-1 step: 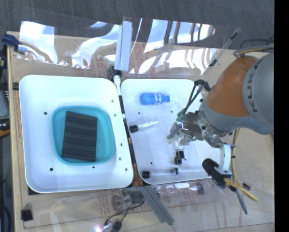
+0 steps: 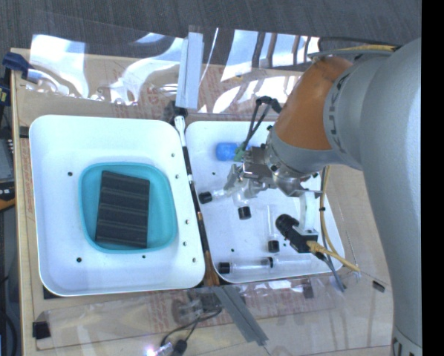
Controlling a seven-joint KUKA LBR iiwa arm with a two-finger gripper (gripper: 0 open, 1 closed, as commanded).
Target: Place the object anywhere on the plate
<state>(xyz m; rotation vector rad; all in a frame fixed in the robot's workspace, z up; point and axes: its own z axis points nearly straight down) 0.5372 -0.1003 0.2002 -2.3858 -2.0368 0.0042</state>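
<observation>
The dark ribbed block (image 2: 122,208) already lies flat on the teal plate (image 2: 162,215) in the left bin (image 2: 51,143), so the placing looks done. The gripper (image 2: 240,182) hangs over the right bin (image 2: 207,141), apart from the block; whether its jaws are wide or narrow I cannot tell.

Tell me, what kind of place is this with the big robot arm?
Probably a robot testing lab. A grey and orange robot arm reaches over two white bins on a workbench. One bin holds a teal plate with a dark ridged block on it, and clamps and cables sit around the edges.
</observation>
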